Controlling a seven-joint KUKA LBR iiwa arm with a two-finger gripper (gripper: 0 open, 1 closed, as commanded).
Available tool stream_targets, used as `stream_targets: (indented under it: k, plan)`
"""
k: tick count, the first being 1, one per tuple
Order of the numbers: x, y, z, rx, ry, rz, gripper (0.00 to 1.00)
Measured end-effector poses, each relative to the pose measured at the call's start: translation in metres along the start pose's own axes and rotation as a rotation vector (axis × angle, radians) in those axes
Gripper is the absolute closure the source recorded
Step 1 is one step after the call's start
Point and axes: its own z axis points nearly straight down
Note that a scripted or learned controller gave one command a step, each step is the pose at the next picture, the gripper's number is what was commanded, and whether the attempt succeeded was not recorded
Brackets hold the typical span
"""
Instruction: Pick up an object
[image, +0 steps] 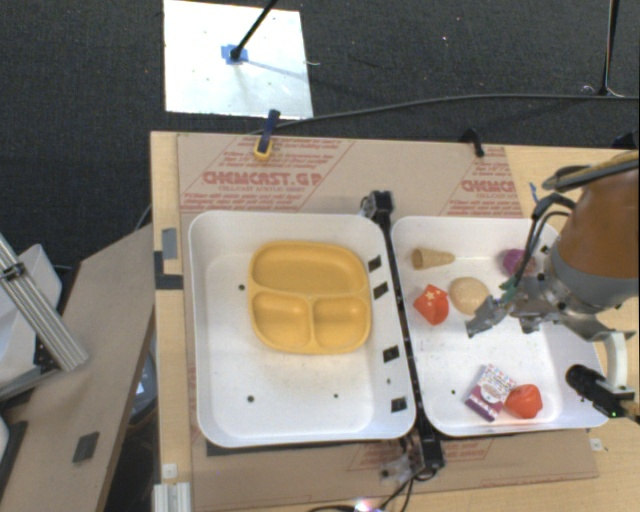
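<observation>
The right bin (560, 425) holds several small items. A red block (431, 304) and a beige round piece (467, 293) lie side by side near its middle. A tan cone (433, 258) rests toward the back and a purple item (512, 262) sits partly behind the arm. At the front are a purple and white packet (490, 390) and a red round piece (524, 401). My gripper (488, 317) hangs over the right bin, just right of and below the beige piece, with nothing seen in it.
A yellow divided plate (308, 297) lies in the left bin (225, 400). Black clips (391, 352) run along the ridge between the bins. The arm's orange band (605, 230) overhangs the right bin's far side. A black cable (450, 103) crosses behind the bench.
</observation>
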Motion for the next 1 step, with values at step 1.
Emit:
stream_targets:
  k: [1]
  plan:
    - [0.0003,0.0029,-0.0067,-0.013,-0.002,-0.003,0.00]
